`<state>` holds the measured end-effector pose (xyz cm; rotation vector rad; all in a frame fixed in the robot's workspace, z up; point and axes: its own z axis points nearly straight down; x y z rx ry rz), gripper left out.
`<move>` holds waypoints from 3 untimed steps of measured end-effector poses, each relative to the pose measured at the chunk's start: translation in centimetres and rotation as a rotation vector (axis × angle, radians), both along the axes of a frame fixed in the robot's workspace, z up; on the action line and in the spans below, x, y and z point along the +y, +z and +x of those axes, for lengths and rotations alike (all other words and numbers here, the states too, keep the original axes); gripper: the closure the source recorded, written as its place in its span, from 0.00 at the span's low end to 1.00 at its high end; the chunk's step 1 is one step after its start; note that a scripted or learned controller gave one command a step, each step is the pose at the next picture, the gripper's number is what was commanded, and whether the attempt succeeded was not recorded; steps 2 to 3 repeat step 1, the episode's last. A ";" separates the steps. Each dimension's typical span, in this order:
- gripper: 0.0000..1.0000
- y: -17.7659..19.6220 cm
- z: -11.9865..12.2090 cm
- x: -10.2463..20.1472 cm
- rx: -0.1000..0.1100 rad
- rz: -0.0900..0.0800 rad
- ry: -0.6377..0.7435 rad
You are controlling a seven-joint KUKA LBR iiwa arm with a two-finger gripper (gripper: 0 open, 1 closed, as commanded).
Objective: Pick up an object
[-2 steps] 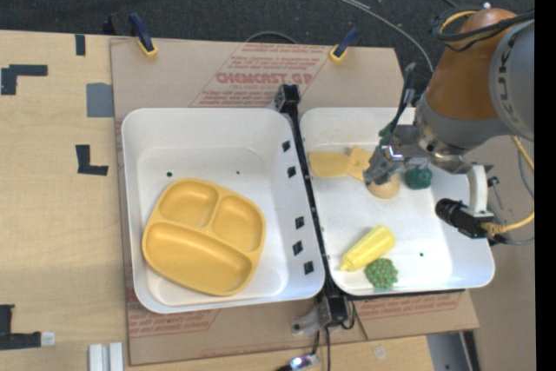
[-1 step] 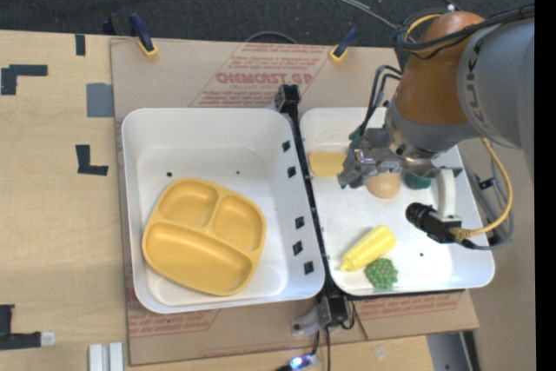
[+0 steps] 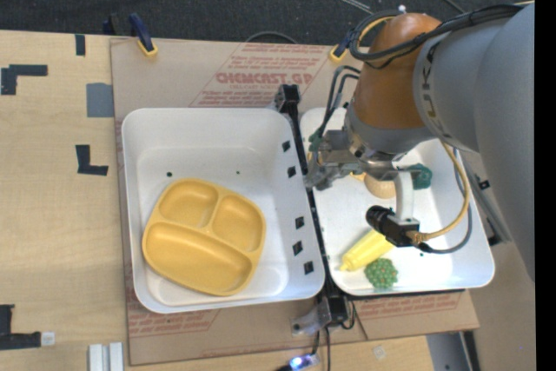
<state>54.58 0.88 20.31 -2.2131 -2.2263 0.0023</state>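
Observation:
My gripper (image 3: 324, 175) hangs low over the left part of the right bin (image 3: 473, 269), close to the divider between the bins. The wrist and orange band (image 3: 395, 82) cover it from above, so its state stays hidden. Nothing shows in its grasp. A yellow corn-like piece (image 3: 366, 250) lies in the right bin's front, with a knobbly green piece (image 3: 381, 273) touching its front end. A beige object (image 3: 380, 185) and a small teal object (image 3: 422, 178) peek out from under the arm, just right of the gripper.
A yellow divided plate (image 3: 204, 235) lies in the left bin (image 3: 139, 135). A black cable end (image 3: 390, 224) from the arm dangles over the right bin, just behind the yellow piece. Black clips (image 3: 300, 226) line the shared bin wall.

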 end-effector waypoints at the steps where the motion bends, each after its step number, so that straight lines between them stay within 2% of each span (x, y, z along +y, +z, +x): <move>1: 1.00 -0.4 0.6 5.7 -0.001 0.000 -0.001; 3: 1.00 -0.4 0.6 5.7 -0.001 0.000 -0.001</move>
